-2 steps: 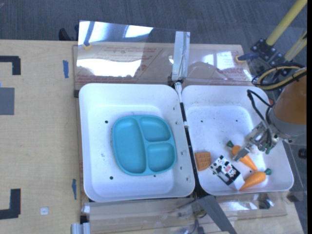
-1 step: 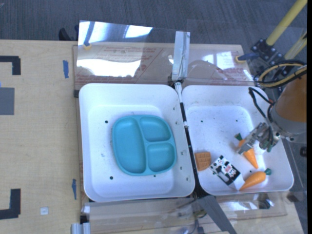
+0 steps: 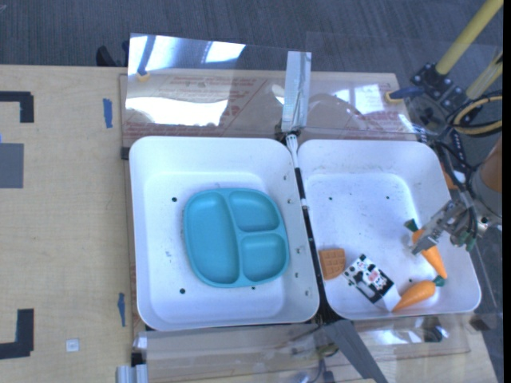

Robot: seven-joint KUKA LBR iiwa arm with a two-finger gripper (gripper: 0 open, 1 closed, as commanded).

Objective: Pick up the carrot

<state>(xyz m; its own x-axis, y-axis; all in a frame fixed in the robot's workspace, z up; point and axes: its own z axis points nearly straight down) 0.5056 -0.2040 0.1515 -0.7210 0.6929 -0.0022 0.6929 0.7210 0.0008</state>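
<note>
Blue divided plate left bin, carrots right

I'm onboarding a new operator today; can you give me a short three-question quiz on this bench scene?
1. True or false: the blue tray lies in the left bin.
2. How many carrots are in the right bin?
3. Which lies nearest the pincer? A) waffle B) upper carrot C) black-and-white box

Key: 1 true; 2 two, the lower carrot being the second; 3 B.
</note>
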